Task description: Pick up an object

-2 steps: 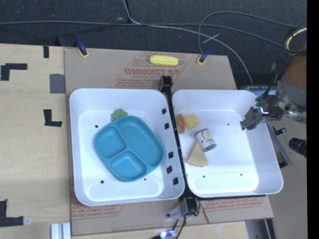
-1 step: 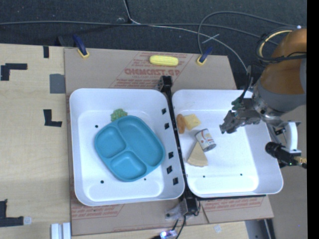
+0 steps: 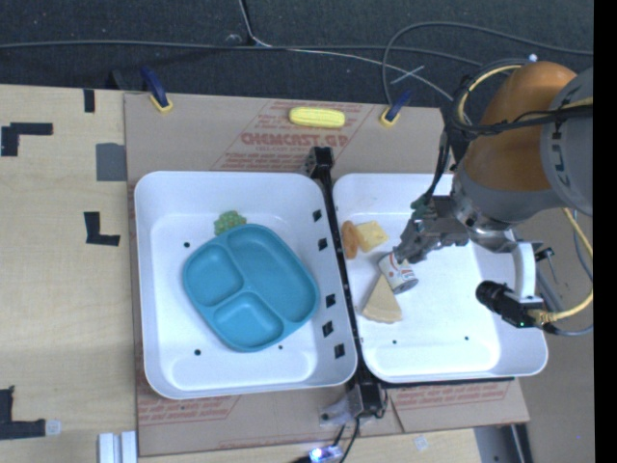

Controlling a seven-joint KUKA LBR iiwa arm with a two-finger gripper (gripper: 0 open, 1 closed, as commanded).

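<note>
While the arm is reached in from the right: the gripper (image 3: 413, 249) is seen low over the right bin (image 3: 501, 355), just above a small silver-and-white can-like object (image 3: 401, 274).
Step in hand: the approach or closing phase of a pick is judged to be under way; no lift is shown.
Gripper state: whether the fingers are spread or pressed together cannot be told, as they are seen as a dark cluster against the arm's shadow.
Task object: the small can is lain in the right bin, touching or just beside the pale wedge (image 3: 383, 304) below it, and near the orange-yellow pieces (image 3: 362, 236) to its upper left.
Left bin (image 3: 159, 258): a blue divided tray (image 3: 249, 285) is held in it, with a green sprig (image 3: 229, 222) at the tray's upper edge.
Desk: a yellow corn cob (image 3: 316, 117) is lain on the cardboard behind the bins.
Next move: a firm closure centred on the can is called for, then a straight lift, so that the wedge is not dragged along.
Risk: a slip off the can's rounded side is judged likely.
</note>
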